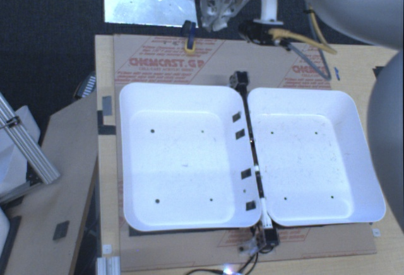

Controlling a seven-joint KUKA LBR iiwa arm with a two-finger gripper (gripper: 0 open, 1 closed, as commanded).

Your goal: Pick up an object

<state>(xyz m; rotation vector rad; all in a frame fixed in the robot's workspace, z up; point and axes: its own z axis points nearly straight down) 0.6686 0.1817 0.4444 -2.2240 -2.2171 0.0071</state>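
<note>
Two shallow white plastic bins [183, 98] sit side by side, the metal two-finger gripper [214, 18] hangs beyond the left bin's far rim, jaw state I cannot tell, no object to pick visible, so the pick looks entirely undone.

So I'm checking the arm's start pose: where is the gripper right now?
The gripper hangs at the top of the camera view, beyond the far edge of the left bin, near the blue-and-yellow clamp.

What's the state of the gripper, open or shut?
Cannot tell. The gripper hangs above the bench's far edge, beyond the left bin, too blurred to judge.
</note>
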